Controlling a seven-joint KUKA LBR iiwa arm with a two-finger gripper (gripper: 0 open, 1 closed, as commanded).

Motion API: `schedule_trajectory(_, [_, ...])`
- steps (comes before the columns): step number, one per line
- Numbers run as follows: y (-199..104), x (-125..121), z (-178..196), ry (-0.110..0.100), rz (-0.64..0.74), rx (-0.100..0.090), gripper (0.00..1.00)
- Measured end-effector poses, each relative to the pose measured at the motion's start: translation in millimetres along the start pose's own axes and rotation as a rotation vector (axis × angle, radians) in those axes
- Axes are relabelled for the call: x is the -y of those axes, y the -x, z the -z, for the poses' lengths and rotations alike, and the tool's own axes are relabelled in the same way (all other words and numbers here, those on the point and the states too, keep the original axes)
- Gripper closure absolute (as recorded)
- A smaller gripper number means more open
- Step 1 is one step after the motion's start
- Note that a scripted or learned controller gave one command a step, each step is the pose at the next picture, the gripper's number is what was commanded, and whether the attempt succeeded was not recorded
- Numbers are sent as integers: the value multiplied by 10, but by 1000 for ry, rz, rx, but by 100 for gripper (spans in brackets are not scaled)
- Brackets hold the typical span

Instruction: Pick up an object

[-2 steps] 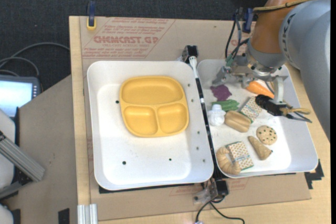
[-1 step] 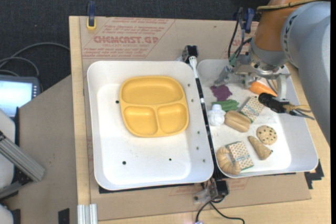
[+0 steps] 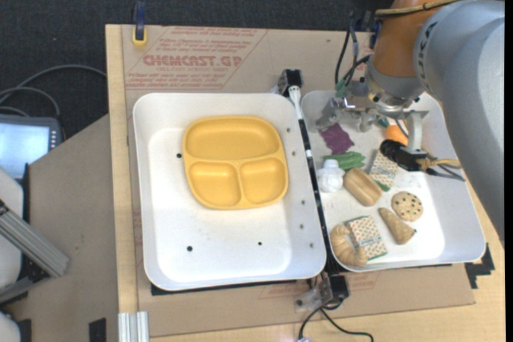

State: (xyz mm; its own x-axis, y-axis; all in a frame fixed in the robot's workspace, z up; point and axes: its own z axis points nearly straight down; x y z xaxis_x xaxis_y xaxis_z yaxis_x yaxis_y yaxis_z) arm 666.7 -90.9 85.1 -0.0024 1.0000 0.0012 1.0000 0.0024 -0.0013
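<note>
My gripper [image 3: 358, 113] hangs over the far end of the right bin [image 3: 461, 240], just above a purple piece [image 3: 337, 138]. Nearer in the bin lie a green piece [image 3: 349, 160], a white piece [image 3: 329, 175], a tan roll [image 3: 362, 187], a patterned packet [image 3: 383, 168] and a chocolate-chip cookie [image 3: 407, 206]. At the near end are a tan cone [image 3: 397, 225], a second packet [image 3: 367, 235] and a bread piece [image 3: 344, 244]. An orange piece [image 3: 397, 132] shows beside the wrist.
The left bin [image 3: 160, 236] holds a yellow divided plate [image 3: 236, 160]. A rail [image 3: 309, 172] separates the two bins. Brown cardboard [image 3: 192, 56] covers the bench behind them, with a blue clamp [image 3: 139, 20] at its far left corner.
</note>
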Motion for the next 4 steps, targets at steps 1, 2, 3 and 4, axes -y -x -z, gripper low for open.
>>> schedule_trajectory(1, [77,-3,77,4,-3,2,0])
schedule_trajectory(2, [2,5,-7,-1,-2,1,0])
schedule_trajectory(3, [17,2,-1,1,-3,1,0])
schedule_trajectory(4, [47,2,-1,1,-3,2,0])
